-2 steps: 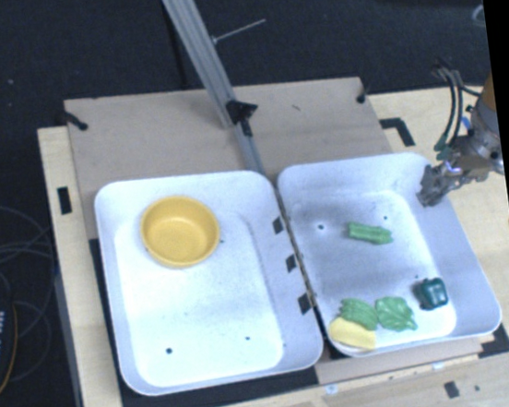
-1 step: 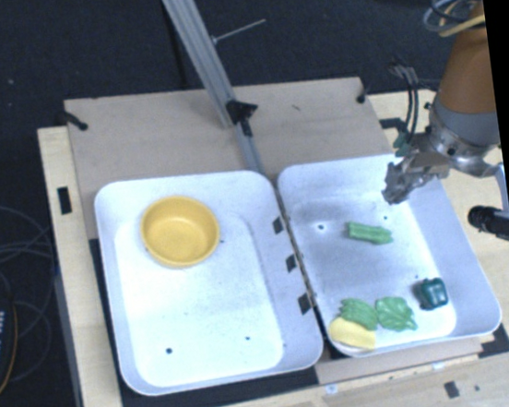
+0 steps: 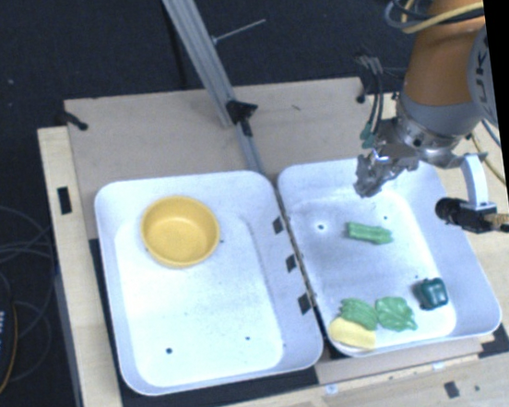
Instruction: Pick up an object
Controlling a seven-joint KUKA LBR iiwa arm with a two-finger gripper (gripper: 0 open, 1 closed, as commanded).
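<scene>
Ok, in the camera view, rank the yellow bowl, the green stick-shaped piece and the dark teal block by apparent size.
1. yellow bowl, clearly largest
2. green stick-shaped piece
3. dark teal block
The last two look close in area; the stick is longer, the block squarer.

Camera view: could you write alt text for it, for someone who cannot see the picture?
A grey and orange robot arm reaches from the right, its gripper over the far end of the right bin, which holds a green stick, two leafy green toys, a yellow piece and a dark green block. The left bin holds a yellow bowl.
</scene>
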